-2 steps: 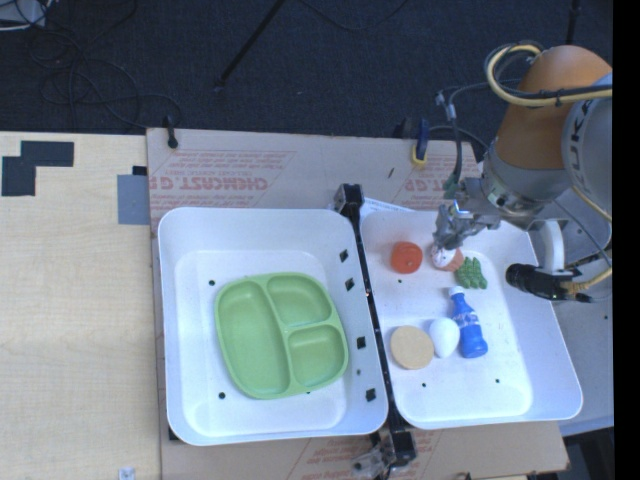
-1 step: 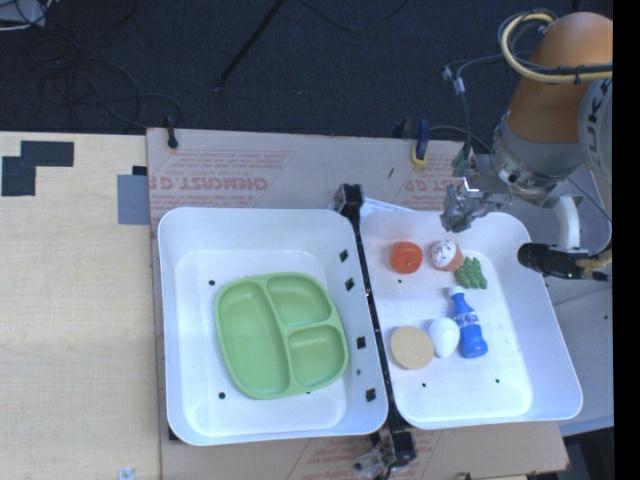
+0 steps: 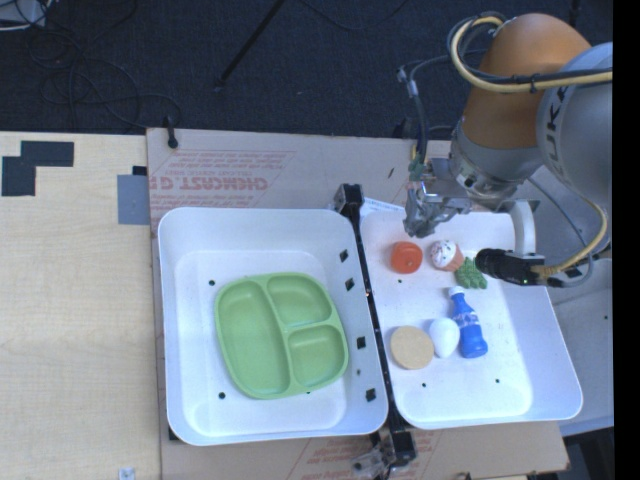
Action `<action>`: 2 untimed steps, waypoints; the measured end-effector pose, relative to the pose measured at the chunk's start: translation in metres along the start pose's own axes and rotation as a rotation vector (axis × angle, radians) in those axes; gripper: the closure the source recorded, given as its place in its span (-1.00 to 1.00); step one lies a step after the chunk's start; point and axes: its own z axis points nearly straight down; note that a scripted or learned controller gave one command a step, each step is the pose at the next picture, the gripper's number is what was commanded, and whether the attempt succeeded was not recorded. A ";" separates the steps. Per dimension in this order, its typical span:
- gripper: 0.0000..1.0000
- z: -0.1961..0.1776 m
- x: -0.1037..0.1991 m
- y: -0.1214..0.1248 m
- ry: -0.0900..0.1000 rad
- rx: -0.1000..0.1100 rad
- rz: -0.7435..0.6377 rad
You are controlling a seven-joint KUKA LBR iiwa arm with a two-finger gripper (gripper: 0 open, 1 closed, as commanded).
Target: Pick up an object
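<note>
The grey arm (image 3: 580,98) runs off the right edge. Its wrist hides the right white bin's (image 3: 540,388) far rim. The jaws' gap is unreadable.

two white bins (image 3: 190,268), one green divided plate (image 3: 280,334), and six small objects (image 3: 406,258) in the right bin.

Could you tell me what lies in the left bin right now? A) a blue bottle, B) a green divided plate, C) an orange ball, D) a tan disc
B: the green divided plate lies flat in the left bin, while the small toys sit in the right bin.
</note>
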 end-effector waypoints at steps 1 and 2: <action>1.00 0.021 0.050 -0.011 -0.001 0.003 0.000; 1.00 0.023 0.111 -0.013 0.000 0.001 -0.001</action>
